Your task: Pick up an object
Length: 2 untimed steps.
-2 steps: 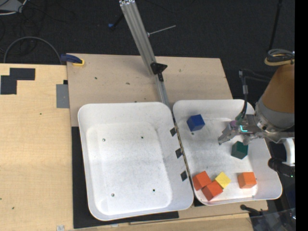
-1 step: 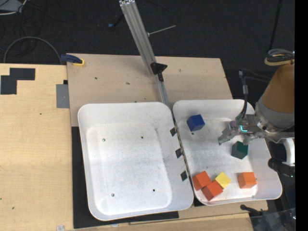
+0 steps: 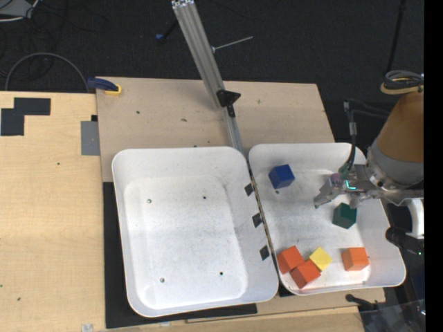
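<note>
Over the right bin (image 3: 325,159) we see our gripper (image 3: 340,198) just above a dark green block (image 3: 345,216); whether its jaws are open or closed, we cannot tell. Nearby lie a blue cube (image 3: 281,176), two red-orange blocks (image 3: 297,266), a yellow block (image 3: 320,259) and an orange cube (image 3: 354,259).

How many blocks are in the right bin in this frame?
6. Blue block at the far left; dark green block just below the claw; two red-orange blocks, a yellow block and an orange block along the near edge. The arm may hide others.
</note>
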Motion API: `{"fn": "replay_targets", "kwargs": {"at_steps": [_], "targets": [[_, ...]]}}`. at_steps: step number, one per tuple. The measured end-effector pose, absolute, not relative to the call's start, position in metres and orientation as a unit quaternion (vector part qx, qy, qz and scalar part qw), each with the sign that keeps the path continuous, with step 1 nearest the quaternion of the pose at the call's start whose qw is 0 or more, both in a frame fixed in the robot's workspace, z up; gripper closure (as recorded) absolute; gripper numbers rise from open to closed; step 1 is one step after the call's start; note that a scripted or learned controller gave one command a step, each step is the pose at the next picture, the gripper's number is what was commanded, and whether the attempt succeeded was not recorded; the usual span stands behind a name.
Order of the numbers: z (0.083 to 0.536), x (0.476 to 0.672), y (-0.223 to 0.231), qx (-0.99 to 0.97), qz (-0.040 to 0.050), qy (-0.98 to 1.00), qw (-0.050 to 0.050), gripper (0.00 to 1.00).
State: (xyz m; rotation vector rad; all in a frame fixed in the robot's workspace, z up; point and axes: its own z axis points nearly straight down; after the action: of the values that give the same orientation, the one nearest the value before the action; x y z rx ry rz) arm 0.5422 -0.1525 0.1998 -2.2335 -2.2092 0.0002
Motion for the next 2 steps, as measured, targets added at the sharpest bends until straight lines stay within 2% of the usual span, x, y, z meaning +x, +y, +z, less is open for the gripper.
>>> {"fn": "replay_targets", "kwargs": {"at_steps": [2], "targets": [[0.1998, 0.5422, -0.1525, -0.711, 0.0, -0.703, 0.0, 0.0]]}}
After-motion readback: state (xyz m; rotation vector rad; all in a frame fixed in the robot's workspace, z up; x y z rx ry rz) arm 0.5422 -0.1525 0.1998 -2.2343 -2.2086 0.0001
